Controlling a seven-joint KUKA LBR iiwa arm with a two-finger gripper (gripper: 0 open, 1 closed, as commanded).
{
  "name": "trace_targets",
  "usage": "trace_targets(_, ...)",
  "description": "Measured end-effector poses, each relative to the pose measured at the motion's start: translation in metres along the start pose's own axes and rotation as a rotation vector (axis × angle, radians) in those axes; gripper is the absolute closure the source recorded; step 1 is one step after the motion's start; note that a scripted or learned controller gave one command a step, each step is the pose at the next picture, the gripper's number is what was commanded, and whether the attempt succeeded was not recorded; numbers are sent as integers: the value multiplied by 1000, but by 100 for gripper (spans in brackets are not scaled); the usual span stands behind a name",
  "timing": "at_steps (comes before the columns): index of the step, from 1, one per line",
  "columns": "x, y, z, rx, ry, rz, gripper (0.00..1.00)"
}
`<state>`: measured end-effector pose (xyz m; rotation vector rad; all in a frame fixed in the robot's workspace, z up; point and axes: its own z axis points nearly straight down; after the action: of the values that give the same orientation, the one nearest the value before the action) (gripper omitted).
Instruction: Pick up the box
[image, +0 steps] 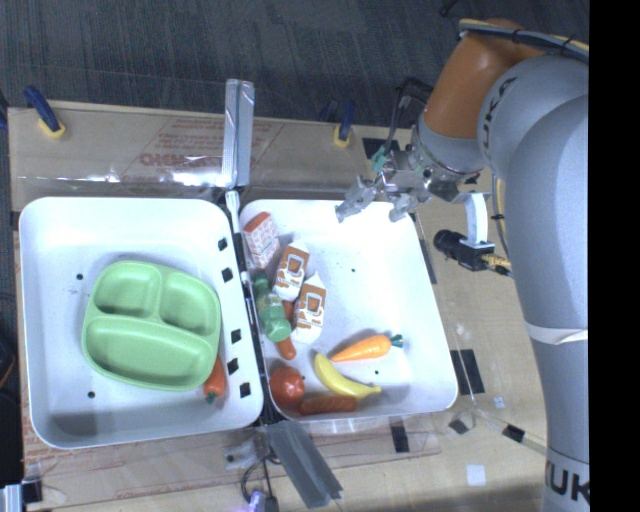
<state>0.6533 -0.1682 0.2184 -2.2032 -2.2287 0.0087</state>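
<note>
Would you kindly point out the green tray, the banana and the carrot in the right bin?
green tray (150, 322), camera view, its middle divider.
banana (340, 378), camera view, mid-curve.
carrot (362, 348), camera view, its orange body.

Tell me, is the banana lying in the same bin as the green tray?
No, the banana lies in the right bin near the carrot, while the green tray sits in the left bin.

green tray (150, 325), carrot (365, 348), banana (343, 378), tomato (286, 383)
</note>
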Motion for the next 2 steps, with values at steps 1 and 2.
trace_targets(1,77,5,82,0,0,115,0)
trace_targets(2,53,-69,126,-11,3,301,0)
